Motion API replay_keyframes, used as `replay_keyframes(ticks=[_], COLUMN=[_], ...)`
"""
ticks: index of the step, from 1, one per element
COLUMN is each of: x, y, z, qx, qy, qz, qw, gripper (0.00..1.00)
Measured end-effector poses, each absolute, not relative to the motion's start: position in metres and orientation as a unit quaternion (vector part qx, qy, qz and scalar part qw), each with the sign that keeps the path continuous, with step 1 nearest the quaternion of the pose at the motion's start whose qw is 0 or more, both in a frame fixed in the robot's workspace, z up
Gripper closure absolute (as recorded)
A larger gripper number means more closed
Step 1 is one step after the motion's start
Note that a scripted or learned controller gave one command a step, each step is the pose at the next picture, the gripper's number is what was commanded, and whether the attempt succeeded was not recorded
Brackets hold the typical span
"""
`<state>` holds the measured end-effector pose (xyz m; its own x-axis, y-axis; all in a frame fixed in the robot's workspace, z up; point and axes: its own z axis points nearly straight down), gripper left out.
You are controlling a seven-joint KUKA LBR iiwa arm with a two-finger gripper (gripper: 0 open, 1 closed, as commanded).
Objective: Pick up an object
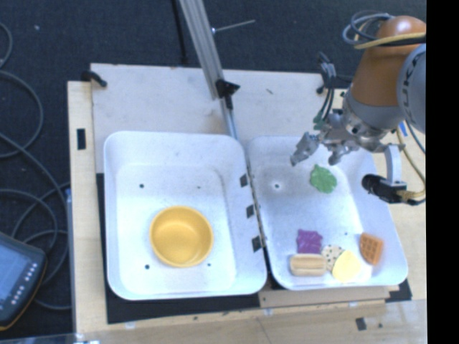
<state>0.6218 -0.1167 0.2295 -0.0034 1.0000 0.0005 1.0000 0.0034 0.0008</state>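
- On the bench [158,99]: two shallow white bins side by side; left bin [129,156] and right bin [280,156] touch along their inner edges; dark floor with loose cables around the bench
- Arm [380,70]: grey with an orange band, comes in from the right and sits over the far right part of the right bin
- Metal pole [201,31]: slants from the top of frame down to the far gap between the bins
- Yellow bowl [181,236]: upright in the left bin, toward its near side, apart from the walls
- Gripper [320,151]: above the far end of the right bin; fingers spread apart with nothing between them; one finger [304,149] points down-left, the other [339,153] sits just above the green piece
- Green leafy toy piece [323,178]: lies flat on the right bin floor just below the gripper; cannot tell if the finger touches it; not held
- Near end of right bin, a cluster: purple piece [309,241]; tan bread-roll shape [307,265] in front of it; pale yellow piece [347,266] to the right of the roll; small speckled cream piece [330,253] wedged between them; orange waffle-like piece [371,248] nearest the right wall
- Dark tablet-like device [18,278]: on the floor at lower left, off the bench
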Motion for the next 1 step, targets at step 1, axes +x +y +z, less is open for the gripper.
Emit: replay_keyframes(ticks=[1], x=[0.6218], y=[-0.1165], z=[0.2295], qx=[0.706], qy=[0.708], qz=[0.0007], qw=[0.0], gripper=[0.0])
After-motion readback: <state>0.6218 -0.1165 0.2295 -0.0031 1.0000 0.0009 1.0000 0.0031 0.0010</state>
